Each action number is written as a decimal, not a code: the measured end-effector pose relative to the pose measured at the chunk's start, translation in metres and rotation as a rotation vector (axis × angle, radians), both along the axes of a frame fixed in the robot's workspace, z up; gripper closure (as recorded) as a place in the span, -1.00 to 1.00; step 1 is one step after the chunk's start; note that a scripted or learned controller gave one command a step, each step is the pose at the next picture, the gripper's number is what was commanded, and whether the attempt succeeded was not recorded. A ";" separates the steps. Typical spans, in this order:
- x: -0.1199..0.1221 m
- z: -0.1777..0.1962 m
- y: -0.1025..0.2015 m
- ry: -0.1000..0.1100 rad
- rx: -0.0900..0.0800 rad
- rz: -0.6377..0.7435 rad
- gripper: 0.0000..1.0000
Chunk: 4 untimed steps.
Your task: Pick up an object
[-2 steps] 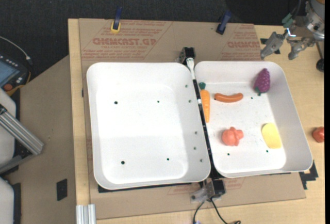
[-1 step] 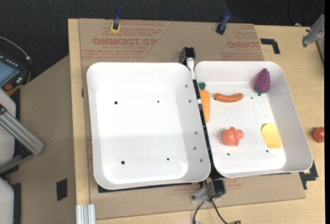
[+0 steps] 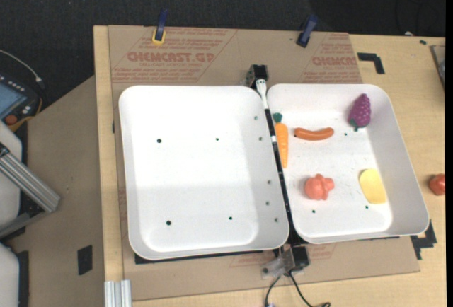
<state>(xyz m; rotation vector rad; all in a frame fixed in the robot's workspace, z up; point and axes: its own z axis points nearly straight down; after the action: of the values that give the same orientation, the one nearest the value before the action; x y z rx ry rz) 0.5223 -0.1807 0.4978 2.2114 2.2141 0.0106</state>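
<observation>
- You have the right bin holding a carrot along its left wall, a sausage, grapes, a red fruit and a lemon.
- You cannot tell the end effector's state.

Bright even overhead light washes out the white bins; picture slightly soft.

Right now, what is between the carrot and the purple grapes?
In the camera view, the toy sausage lies between the carrot and the purple grapes, in the right bin. It touches neither one.
</observation>
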 end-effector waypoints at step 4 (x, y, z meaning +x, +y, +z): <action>-0.044 0.037 0.344 0.012 0.006 0.008 -1.00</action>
<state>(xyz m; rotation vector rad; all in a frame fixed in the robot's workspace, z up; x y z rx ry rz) 0.4787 0.1636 0.5346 2.2108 2.2321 0.0044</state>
